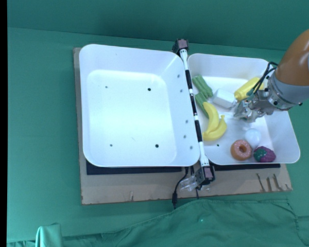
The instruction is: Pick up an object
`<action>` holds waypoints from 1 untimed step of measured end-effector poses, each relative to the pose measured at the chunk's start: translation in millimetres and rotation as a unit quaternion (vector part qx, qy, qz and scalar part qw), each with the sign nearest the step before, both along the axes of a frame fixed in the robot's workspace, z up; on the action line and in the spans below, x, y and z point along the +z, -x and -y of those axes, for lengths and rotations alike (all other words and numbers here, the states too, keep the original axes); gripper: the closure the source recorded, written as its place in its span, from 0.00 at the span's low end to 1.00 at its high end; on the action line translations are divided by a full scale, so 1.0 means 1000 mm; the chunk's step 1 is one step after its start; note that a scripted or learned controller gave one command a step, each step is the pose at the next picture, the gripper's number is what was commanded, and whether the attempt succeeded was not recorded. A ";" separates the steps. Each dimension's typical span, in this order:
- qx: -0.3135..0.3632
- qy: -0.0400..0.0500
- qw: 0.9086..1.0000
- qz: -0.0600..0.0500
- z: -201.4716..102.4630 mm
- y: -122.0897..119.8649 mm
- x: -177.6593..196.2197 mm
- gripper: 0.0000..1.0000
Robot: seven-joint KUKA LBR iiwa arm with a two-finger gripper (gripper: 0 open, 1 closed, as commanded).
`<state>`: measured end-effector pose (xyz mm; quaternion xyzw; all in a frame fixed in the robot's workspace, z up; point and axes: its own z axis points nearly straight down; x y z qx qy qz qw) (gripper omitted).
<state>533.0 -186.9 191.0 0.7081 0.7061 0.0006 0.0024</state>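
The left bin [134, 104] is the biggest thing in the frame, a wide white tray filling the middle and left. Next to it, the right bin [283, 153] takes the middle right, the two touching along a black and white bar [191, 99] that runs top to bottom. My arm [301, 60], grey with its orange band, comes in from the right edge over the right bin. My gripper [245, 112] sits low in that bin's upper middle; whether it is spread or closed I cannot tell, and I see nothing caught in it. The banana [214, 125] lies left of centre in the right bin, long axis running top to bottom, curving toward lower right. The green vegetable [202, 88] lies above it, long axis slanting from upper left to lower right. The yellow piece [245, 89], slanting up to the right, lies just above my gripper, beside a white block [224, 98]. The doughnut [241, 150], white ball [253, 136] and dark red berry [264, 154] cluster at the lower right.
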 end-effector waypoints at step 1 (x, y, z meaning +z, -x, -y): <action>0.003 0.003 1.000 0.010 -0.001 -0.118 0.128 1.00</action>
